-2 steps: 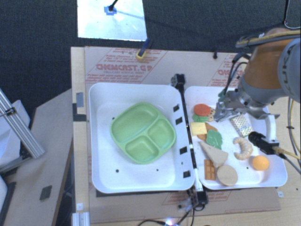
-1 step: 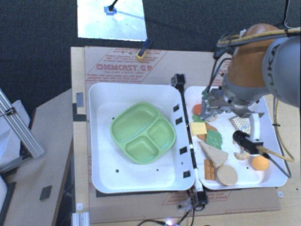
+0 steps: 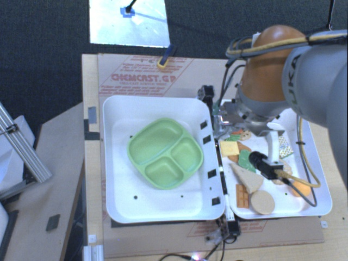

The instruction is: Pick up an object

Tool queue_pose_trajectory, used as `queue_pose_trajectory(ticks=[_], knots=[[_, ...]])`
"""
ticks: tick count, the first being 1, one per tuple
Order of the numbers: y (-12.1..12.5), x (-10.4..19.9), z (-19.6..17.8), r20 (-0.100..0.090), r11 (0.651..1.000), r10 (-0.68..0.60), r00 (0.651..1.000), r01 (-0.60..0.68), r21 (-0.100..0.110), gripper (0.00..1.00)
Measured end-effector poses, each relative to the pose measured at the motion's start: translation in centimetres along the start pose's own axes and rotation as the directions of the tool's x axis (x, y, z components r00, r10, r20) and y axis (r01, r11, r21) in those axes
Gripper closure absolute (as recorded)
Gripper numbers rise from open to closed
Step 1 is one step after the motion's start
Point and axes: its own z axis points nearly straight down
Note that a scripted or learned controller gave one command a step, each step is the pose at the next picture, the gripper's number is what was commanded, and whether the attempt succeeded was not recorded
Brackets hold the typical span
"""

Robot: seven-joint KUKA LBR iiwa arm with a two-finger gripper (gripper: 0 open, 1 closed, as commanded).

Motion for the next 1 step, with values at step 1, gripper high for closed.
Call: queue_pose_trajectory(ticks=[1], knots=[[0.18,1.75,0.24,0.001,1.000,0.003,1.000,-0.003,0.001,1.00]])
